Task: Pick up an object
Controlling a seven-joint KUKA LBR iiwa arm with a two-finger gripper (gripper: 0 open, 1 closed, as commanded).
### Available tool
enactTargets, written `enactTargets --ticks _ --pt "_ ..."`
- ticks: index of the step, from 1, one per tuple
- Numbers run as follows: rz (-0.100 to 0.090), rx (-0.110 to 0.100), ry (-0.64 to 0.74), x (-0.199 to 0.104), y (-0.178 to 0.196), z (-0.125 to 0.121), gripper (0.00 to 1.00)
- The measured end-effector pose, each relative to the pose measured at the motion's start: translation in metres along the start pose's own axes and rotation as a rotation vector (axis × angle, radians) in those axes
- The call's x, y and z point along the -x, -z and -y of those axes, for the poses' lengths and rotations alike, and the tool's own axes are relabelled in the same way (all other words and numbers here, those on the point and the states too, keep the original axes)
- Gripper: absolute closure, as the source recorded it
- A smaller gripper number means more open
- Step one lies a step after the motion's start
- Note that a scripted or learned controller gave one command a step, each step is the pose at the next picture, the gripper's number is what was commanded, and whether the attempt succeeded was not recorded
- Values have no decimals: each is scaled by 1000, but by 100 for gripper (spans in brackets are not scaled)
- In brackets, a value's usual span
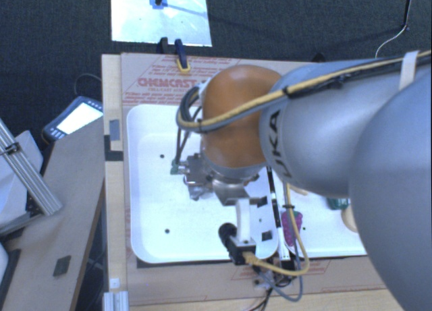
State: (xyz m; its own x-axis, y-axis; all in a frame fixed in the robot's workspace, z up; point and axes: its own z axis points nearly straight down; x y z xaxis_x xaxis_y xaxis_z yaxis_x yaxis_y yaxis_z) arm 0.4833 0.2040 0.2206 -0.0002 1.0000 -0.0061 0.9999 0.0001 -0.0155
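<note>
The bin (152, 188) lies at the centre left of the frame, on a board (155, 83) that runs past it toward the top. The arm (324, 134) reaches in from the right, above the bin. A square sheet (160, 6) lies at upper centre, a lit screen (74, 117) at left.

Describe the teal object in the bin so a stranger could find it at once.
Start at the big grey arm crossing the white bin from the right. Look just under the arm's lower edge, where a small teal object peeks out. Its blue-green colour separates it from the pale cream piece right below it.
</note>
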Motion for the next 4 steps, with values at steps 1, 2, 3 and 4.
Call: enactTargets --ticks 1,2,3,4 --pt "-3 13 -4 40 -47 -45 100" --pt "-5 16 -4 105 -30 -50 100" --pt "-6 14 -6 182 -37 -40 100" --pt "-7 26 6 161 46 -61 100"
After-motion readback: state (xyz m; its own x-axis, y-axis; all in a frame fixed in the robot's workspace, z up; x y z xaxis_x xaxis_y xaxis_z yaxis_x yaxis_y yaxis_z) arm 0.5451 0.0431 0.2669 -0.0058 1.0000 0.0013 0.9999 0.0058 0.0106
